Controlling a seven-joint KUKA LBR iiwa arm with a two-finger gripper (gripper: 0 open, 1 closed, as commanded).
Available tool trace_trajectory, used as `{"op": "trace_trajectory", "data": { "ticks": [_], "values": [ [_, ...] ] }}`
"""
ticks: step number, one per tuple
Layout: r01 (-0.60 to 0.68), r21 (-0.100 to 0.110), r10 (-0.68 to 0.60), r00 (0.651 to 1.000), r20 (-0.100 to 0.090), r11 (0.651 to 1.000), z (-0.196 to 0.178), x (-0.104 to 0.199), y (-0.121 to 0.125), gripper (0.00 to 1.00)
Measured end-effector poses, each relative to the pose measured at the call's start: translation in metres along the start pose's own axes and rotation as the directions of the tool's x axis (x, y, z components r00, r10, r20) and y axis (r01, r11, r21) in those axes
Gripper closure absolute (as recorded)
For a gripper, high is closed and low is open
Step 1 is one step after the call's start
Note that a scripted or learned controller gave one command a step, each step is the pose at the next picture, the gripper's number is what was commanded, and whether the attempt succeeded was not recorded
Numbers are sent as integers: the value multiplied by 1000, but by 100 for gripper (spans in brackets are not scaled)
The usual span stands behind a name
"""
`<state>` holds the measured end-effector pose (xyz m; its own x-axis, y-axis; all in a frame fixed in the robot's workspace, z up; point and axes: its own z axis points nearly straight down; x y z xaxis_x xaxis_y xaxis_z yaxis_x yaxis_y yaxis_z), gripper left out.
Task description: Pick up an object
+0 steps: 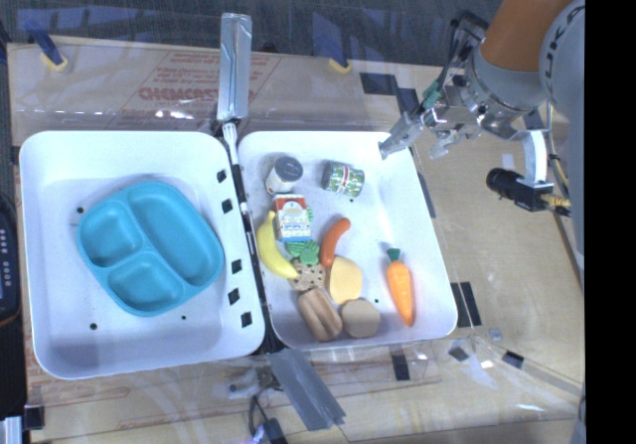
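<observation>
Objects to pick sit crowded in the right shallow white plastic bin (427, 233): green-labelled small can on its side (343, 178), grey round tin (284, 172), red and white small carton (291, 216), yellow toy banana (272, 247), orange-red toy sausage (335, 237), orange toy carrot with green top (398, 287), pale yellow rounded piece (346, 280), tan toy bread pieces (338, 316), green leafy bit (304, 252). Robot gripper (409, 134) hangs over the bin's upper right corner, near the rim, apart from every item; nothing seen between the jaws, and I cannot tell how far open they are, too small and blurred. Nearest candidate is the can, just down-left of the jaws. Risks, as judgement: can lies on its side so it may roll off when touched; a descent this close to the corner could strike the bin wall; in the centre cluster items touch each other, so the jaws may wedge on two at once or shove neighbours instead of closing on one. Carrot lies a bit apart, easier access. Left white bin (40, 233) holds a blue divided plastic tray (149, 245); metal bar (235, 65) stands at the divider between bins, well clear of the arm; bench (507, 273) is bare beside the right bin
</observation>
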<state>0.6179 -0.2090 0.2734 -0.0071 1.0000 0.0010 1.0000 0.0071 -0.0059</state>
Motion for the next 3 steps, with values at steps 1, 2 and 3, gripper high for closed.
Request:
{"op": "trace_trajectory", "data": {
  "ticks": [1,2,3],
  "values": [
    [105,8,-105,994,-3,994,122,83,7,0],
    [166,-6,-166,986,-1,986,181,94,-9,0],
    [176,-9,-176,984,3,984,180,111,-1,0]
  ]
}}
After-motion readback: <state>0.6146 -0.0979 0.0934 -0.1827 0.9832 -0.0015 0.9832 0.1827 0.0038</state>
